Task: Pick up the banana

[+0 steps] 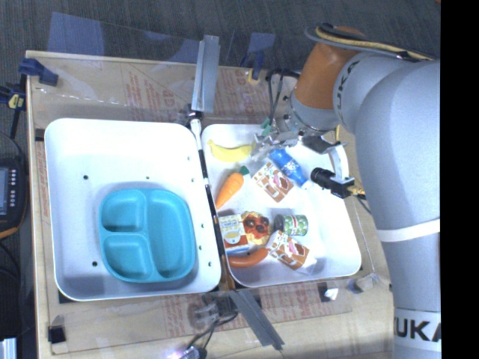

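Bench, two white bins. Gripper just right of small yellow banana; finger state we cannot tell. We judge approach step; next: shift left, descend.

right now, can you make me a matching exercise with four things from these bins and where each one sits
Things:
1. banana
2. carrot
3. blue divided tray
4. small green can

Places:
A. in the left bin, toward its near side
B. at the far edge of the right bin, just left of the gripper
C. in the right bin beside the divider, lying at a slant below the banana
D. in the near half of the right bin, among the snack packets

Pairs: 1-B, 2-C, 3-A, 4-D
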Robot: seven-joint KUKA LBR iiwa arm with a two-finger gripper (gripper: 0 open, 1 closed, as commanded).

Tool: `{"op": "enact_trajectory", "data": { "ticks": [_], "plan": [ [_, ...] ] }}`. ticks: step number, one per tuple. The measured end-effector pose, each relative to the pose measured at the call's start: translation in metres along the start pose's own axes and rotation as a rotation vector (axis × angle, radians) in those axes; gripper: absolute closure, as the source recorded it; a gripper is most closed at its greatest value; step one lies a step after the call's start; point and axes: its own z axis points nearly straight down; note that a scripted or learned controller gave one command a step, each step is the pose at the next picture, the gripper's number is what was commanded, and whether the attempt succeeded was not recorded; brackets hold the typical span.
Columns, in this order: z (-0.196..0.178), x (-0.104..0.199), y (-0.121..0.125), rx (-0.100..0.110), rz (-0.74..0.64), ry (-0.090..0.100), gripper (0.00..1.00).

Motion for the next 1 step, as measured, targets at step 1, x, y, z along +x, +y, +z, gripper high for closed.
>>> {"op": "enact_trajectory", "data": {
  "ticks": [1],
  "plan": [
    [0.0382, 0.0611, 0.0112, 0.005, 0.201, 0.003, 1.00]
  ]
}}
